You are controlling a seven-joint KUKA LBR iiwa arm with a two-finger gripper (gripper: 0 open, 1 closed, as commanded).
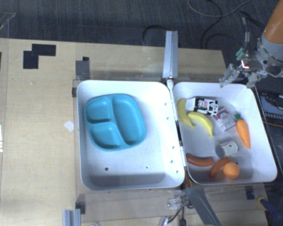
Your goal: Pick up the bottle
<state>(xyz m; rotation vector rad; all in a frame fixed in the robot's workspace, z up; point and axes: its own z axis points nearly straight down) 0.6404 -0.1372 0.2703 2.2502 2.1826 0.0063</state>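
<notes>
Bench bins (132, 180): blue tray (115, 121), bananas (198, 119).

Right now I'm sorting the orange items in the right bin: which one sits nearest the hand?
The tapered orange carrot with its green top, by the right wall. The round orange fruit lies at the bin's near edge, farther from the hand.

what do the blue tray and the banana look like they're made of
Blue tray: probably moulded plastic, with an even colour, rounded compartments and a soft sheen. Banana: likely a plastic toy, uniformly yellow, smooth and unmarked, though real fruit can't be ruled out.
</notes>
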